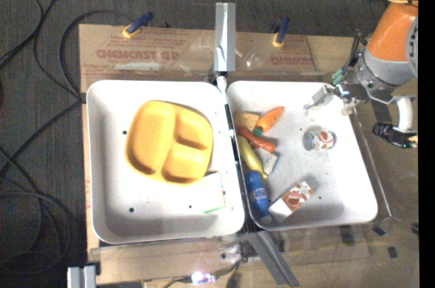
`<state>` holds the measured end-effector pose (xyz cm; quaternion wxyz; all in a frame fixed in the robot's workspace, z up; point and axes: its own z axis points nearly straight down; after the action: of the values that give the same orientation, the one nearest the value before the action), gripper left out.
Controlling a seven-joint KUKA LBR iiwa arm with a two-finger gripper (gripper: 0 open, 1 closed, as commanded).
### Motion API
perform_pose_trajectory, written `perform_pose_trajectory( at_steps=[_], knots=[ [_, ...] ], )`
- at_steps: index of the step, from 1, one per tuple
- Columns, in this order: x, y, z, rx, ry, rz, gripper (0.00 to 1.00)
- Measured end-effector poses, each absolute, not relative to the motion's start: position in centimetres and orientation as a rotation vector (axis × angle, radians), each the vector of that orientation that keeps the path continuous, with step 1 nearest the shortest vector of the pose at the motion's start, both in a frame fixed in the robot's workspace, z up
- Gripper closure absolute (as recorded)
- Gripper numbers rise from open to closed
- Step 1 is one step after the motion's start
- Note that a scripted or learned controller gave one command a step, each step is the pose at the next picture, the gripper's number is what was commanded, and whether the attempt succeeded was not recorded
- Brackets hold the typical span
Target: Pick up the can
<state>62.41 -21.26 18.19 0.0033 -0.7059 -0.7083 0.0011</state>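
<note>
The can [318, 140] lies on its side in the right half of the right bin [353, 205]; it is silver with a red and white label. My gripper [332, 103] hangs over the bin's far right corner, just above and slightly right of the can and apart from it. Its two fingers [318, 101] stand spread, open, with nothing between them.
Along the right bin's left wall lie two orange carrots [270, 118], a yellow banana [249, 156], a blue bottle [257, 193] and a red and white carton [292, 198]. The left bin [109, 212] holds a yellow divided plate [170, 142]. The arm's orange band [394, 32] is at the right edge.
</note>
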Motion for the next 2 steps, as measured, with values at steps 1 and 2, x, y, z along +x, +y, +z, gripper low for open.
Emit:
perform_pose_trajectory(
  at_steps=[1, 2],
  knots=[
    [60.0, -21.1, 10.2, -2.545, -1.820, -0.009, 0.00],
    [54.4, -21.2, 27.3, -2.535, -1.851, 0.010, 0.00]
  ],
)
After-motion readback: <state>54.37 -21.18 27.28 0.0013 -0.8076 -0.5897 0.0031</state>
